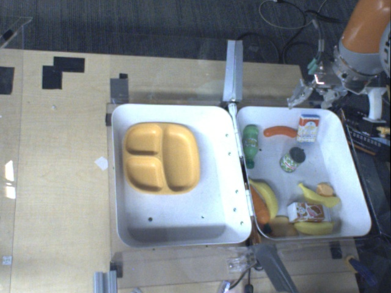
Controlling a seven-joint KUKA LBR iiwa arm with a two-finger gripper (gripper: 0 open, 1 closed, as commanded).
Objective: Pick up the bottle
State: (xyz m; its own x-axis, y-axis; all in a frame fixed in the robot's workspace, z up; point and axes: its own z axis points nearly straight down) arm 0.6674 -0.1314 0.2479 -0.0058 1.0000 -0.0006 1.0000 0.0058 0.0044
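Pale wood bench (55,163) on dark carpet, two white bins side by side.
Left bin (177,224) holds a yellow divided tray (162,157). Right bin (354,182) holds the green bottle (250,140), lying near its left wall, with bananas and small cartons; labels unreadable. Gripper (304,94) above the right bin's far rim, fingers spread, nothing between them.

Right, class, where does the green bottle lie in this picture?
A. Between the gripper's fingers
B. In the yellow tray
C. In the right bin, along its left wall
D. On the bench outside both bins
C: the bottle lies in the right bin against its left wall, apart from the yellow tray in the left bin, while the gripper hangs above the right bin's far rim.
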